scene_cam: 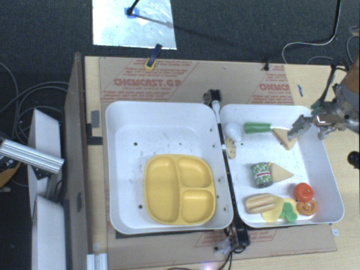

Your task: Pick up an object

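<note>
Claw (pixel 299 127) hangs over the far right part of the right bin (pixel 247 159), its tip just beside a tan wedge (pixel 284 138). At this slant I cannot tell whether it is wide, narrow or closed on anything, and nothing can be seen held in it. The task names no one thing, so any toy in that bin would do; the tan wedge lies closest.

Risks, taking the near end first. At the near right corner a bun (pixel 260 202), a yellow slice (pixel 274 212), a green scrap (pixel 288 212) and two red-orange rounds (pixel 304 192) lie touching or overlapping. A grab there could probably catch two at once or push the pile against the wall. Further back, a small striped can (pixel 261 174) touches a second pale wedge (pixel 281 172). The can looks likely to roll if nudged. At the far end, the tan wedge is thin and flat, so a close could slide over it or press it down against the bin floor. It also sits near the far right wall, which the claw might strike. To its left, a green-handled tool (pixel 257 128) with a white end (pixel 232 131) lies well within reach of a stray sweep.

Hard to read: the arm is cut off at the right edge, and the claw's tip blends into the wedge's edge. The left bin (pixel 169 131) holds a yellow divided plate (pixel 180 188), well apart from the claw.
</note>
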Robot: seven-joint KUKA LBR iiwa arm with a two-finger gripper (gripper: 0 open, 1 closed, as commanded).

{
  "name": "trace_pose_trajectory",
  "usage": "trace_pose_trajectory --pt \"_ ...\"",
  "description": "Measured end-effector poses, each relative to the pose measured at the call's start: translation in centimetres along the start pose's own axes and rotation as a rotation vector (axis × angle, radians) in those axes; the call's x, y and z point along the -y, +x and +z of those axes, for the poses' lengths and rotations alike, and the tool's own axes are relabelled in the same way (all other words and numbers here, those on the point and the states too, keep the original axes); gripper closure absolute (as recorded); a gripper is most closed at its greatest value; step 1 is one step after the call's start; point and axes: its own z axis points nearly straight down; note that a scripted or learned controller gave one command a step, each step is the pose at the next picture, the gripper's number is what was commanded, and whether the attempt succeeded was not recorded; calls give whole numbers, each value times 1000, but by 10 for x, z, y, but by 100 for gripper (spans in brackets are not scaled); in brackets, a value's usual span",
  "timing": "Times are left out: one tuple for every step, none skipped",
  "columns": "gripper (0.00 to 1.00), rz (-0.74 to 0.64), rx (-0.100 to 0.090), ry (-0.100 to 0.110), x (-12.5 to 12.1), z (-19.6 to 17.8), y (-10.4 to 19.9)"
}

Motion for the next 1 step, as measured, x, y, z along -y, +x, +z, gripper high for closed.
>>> trace_pose_trajectory --pt "0 -5 -3 5 -30 78 33"
